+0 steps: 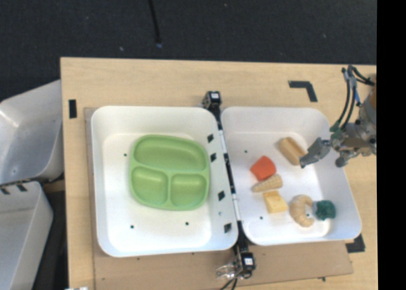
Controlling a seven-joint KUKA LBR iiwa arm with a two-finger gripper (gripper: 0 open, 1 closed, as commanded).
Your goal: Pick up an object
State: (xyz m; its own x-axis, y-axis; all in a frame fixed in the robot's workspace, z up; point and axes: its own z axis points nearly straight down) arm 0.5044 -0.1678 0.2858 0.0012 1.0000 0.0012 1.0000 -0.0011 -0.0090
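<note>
Green divided plate [169, 171], left bin [108, 181]

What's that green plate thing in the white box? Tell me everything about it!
The green plate is light green and looks like smooth plastic, a rounded rectangle with a raised rim. Low ridges split it into three sections: one long section across the far side and two smaller ones side by side nearer the camera. It lies flat, right side up, near the middle of the left bin, touching only the bin's floor. Nothing sits in its sections.

One fixed camera looks down at a slant from above the table [190, 76], far enough to frame both white bins [101, 219] side by side.
</note>
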